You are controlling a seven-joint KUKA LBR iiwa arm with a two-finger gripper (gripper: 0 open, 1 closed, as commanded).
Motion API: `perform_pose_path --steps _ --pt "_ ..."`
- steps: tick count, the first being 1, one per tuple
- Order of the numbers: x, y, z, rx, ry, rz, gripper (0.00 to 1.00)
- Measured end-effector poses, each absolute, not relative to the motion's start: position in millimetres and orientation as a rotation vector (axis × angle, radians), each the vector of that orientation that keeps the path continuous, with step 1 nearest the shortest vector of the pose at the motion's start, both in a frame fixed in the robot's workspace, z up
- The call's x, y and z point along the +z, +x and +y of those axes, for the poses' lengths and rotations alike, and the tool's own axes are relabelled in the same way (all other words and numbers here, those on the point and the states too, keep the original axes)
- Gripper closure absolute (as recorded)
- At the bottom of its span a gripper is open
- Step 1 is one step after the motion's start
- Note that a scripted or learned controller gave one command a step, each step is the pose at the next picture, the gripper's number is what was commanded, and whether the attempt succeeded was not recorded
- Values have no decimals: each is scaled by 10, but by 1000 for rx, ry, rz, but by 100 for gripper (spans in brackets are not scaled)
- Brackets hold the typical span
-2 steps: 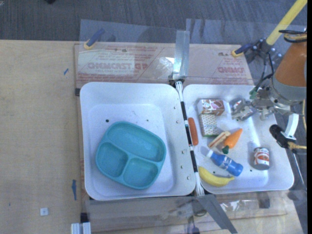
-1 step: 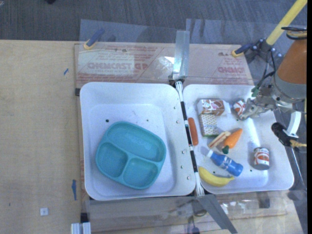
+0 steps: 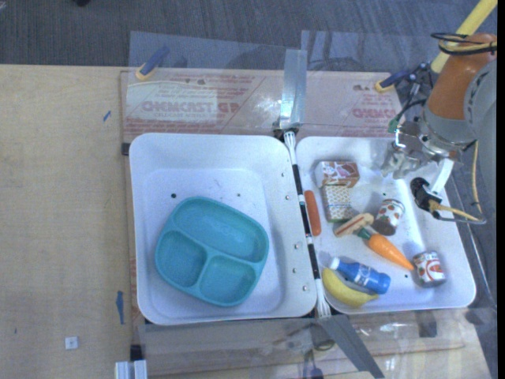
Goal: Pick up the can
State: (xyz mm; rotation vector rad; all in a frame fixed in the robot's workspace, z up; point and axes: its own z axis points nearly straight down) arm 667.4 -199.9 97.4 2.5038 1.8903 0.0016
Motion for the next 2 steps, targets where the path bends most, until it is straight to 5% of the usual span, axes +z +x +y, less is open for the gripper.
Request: perform_pose_path --steps 1,2 --pt "971 6685 -1949 7 2506 1899 0" --pt "874 6162 -1948 13 2470 1953 0"
